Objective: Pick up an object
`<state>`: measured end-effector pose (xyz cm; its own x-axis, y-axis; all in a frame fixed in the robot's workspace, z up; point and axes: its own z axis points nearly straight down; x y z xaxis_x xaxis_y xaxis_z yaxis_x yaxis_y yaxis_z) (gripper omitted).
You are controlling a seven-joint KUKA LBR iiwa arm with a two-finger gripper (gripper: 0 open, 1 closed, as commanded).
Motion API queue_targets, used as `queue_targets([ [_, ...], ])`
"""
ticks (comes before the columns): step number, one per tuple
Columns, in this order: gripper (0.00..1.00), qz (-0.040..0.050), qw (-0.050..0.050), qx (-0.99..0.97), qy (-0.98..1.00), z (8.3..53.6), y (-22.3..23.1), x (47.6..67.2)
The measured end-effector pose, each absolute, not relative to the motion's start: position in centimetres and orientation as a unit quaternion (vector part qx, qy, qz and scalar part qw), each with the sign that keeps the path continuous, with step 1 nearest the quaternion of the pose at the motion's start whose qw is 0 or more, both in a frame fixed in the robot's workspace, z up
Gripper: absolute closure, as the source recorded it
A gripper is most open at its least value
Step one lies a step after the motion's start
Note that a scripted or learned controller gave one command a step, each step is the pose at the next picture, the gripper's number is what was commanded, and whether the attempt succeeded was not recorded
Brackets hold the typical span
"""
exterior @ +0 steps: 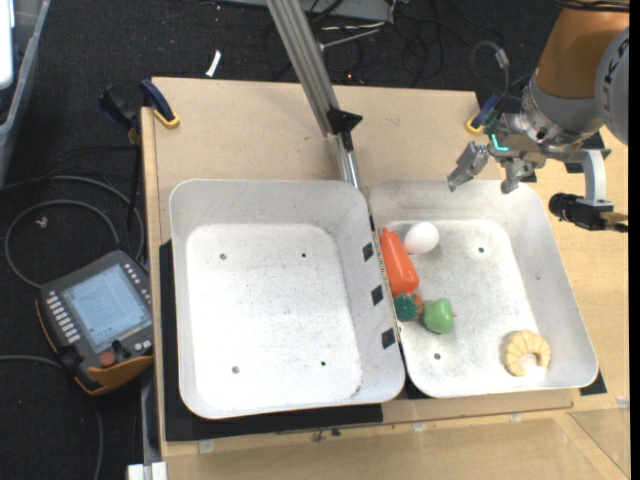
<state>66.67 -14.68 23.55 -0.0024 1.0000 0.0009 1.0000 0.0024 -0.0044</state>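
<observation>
Camera view shows the gripper (491,169) hanging with fingers apart above the right bin's (560,268) far rim, holding nothing. The orange carrot (398,261) by the divider looks light, stiff and smooth; I'd pinch it across its middle

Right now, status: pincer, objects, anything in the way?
Pincer open, above right bin's far rim, holding nothing. Carrot, egg, green toy, croissant in bin. Path unobstructed.

A handheld control pad (98,318) with a screen is seen on the dark floor left of the bench, cables (40,230) trailing beside it.
</observation>
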Motion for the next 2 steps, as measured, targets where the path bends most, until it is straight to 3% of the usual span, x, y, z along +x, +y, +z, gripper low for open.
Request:
queue_targets([
  [1, 0.00, 0.0005, 0.000, -0.706, -0.708, 23.8, -14.7, 66.7],
  [2, 0.00, 0.0014, 0.001, -0.706, -0.709, 19.3, -14.2, 67.2],
])
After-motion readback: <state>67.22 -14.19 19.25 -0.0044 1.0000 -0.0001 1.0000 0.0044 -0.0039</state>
